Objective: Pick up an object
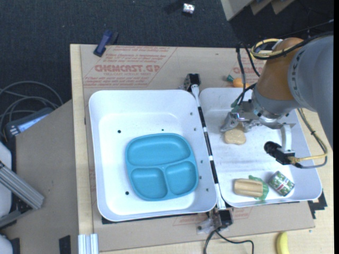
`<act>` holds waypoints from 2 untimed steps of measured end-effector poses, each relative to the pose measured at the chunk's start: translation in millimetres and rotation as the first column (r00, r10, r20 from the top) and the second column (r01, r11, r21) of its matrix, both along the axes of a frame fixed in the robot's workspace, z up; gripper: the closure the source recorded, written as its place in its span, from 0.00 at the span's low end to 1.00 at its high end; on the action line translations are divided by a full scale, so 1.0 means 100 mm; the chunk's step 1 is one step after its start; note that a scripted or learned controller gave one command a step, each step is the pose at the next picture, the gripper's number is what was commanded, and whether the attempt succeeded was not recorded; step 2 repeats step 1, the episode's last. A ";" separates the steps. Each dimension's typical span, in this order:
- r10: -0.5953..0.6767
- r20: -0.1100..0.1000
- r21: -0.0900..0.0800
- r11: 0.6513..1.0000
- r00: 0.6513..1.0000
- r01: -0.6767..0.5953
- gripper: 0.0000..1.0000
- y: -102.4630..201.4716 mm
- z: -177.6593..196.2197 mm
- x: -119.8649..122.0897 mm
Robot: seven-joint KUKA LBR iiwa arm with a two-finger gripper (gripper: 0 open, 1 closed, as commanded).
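The right bin (pixel 302 142) holds three things. A pale beige lump (pixel 234 137) lies near its middle left. At its front lie a tan cylinder with a green end (pixel 249 188) and a small green can (pixel 280 183). My gripper (pixel 237 123) hangs low over the far edge of the beige lump, fingers open and spread to either side of its top; nothing is lifted. The grey arm with its orange band (pixel 278 75) reaches in from the right and hides the bin's back right part.
In the left bin (pixel 106 115) lies a blue divided plate (pixel 161 165). A black plug on a yellow cable (pixel 276 151) hangs over the right bin. A small orange piece (pixel 238 81) lies on the bench behind the bins. A clamp (pixel 193 81) sits where the bins meet.
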State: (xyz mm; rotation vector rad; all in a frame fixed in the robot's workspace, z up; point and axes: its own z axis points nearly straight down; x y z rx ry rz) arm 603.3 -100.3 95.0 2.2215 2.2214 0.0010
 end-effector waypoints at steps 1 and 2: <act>0.002 0.002 0.000 1.000 1.000 -0.002 1.00 0.69 0.90 -0.17; 0.002 0.002 0.000 1.000 1.000 -0.002 1.00 0.69 0.90 -0.17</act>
